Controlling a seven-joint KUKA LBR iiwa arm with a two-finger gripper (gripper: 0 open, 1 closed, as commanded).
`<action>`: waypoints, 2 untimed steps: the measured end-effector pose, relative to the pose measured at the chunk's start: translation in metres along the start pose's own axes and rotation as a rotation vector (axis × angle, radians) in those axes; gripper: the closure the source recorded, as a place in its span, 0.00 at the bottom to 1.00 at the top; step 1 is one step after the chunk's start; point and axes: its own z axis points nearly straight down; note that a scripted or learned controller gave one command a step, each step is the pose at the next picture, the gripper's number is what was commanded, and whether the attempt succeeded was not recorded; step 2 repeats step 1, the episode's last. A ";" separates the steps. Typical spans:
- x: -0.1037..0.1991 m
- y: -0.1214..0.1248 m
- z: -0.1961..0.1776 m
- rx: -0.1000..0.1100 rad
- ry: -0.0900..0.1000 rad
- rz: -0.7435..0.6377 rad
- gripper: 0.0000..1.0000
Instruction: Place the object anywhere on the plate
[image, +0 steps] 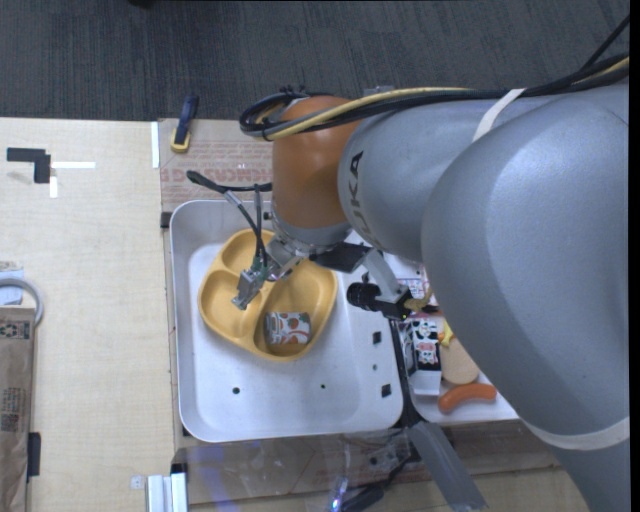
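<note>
A yellow divided plate (222, 300) lies in the left white bin (280, 410). A small white carton with red and green print (288, 329) rests in the plate's lower right compartment. My gripper (248, 287) hangs over the middle of the plate, just up and left of the carton, with a small gap between them. Nothing shows in the gripper. The grey arm and its orange band (310, 170) cover the plate's upper right part.
The right bin (450, 410) is mostly hidden under the arm; an orange sausage shape (466, 397), a tan piece (460, 367) and a printed box (426, 345) lie at its left end. A brown bag (12, 380) sits on the bench at far left.
</note>
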 end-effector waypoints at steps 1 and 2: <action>-0.052 0.024 -0.167 0.001 -0.001 0.073 0.00; -0.052 0.024 -0.167 0.001 -0.001 0.073 0.00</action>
